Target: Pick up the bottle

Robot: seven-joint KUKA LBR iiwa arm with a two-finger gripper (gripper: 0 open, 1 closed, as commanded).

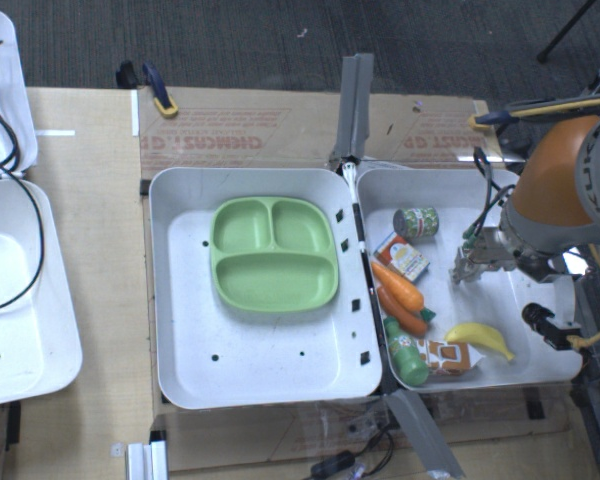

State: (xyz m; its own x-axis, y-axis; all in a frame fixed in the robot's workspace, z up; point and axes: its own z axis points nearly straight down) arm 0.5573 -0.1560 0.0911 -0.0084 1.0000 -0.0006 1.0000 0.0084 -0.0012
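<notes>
Lying on its side against the near-left wall of the right bin point(570, 363), the green bottle point(404, 353) sits left of the banana point(483, 339); above the bin's right half the gripper point(470, 266) holds nothing, its opening impossible to judge; it should descend across the bottle's width, clear of the wall.

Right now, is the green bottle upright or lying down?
Lying down. The green bottle rests on its side along the right bin's left wall, beside the carrots and juice carton.
</notes>
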